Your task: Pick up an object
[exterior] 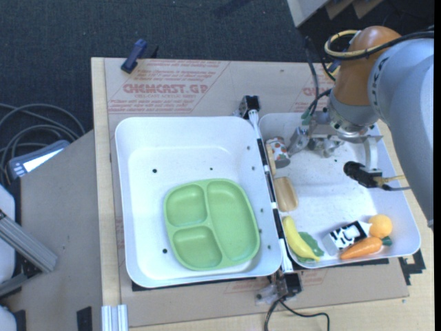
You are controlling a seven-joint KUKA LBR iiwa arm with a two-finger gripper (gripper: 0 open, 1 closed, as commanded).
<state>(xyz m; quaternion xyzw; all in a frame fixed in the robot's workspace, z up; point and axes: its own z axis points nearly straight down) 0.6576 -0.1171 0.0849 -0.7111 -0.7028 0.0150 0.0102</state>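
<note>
Banana [296, 236] is in the view's right-hand bin [324, 188], lying along the near-left corner next to the divider. The other pickable items are in the same bin:
- green piece [312, 247], touching the banana on its right
- black-and-white box [348, 234], near edge, just right of the green piece
- carrot [363, 248], against the near rim, touching the box
- orange [380, 225], just behind the carrot's thick end
- tan bread-like piece [285, 195], against the left wall, mid-bin
- small white/brown item [276, 150] with a red spot, left wall, far end; too small to identify

Gripper [313, 142] is over the far part of the right bin, just right of that small item and well apart from the banana/carrot cluster. Open or closed: can't tell from this angle, the wrist hardware hides it.

Left bin [138, 157] holds 1 green plate [210, 223] with 3 compartments, lying flat toward the near side.

Outside the bins: a blue clip [134, 55] at the board's far-left corner and 1 black clamp [249, 105] at the far end of the seam between the 2 bins.
</note>
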